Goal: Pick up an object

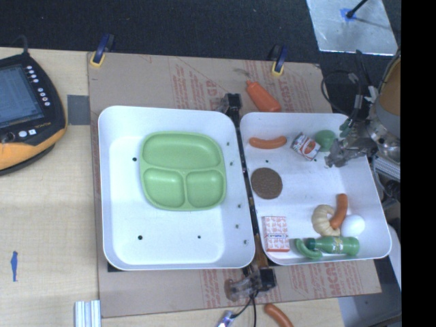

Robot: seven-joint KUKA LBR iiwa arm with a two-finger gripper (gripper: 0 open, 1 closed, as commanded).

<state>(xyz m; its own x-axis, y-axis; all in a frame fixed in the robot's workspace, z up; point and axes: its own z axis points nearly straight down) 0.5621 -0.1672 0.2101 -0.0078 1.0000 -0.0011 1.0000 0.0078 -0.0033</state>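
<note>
The claw [338, 157] hangs low over the right bin [300, 203] near its far right corner, its grip impossible to judge from here. Just beside it lie a green round object [325, 139] and a small red-and-white packet [306, 146]; a brown disc [266, 182] sits nearer the bin's left wall.

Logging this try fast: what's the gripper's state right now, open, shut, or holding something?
Gripper: over the right bin, near its upper right corner; whether it is open, shut or holding anything cannot be told.

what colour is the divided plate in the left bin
Light green: the divided plate shows plainly in the camera view, lying in the left bin.
</note>
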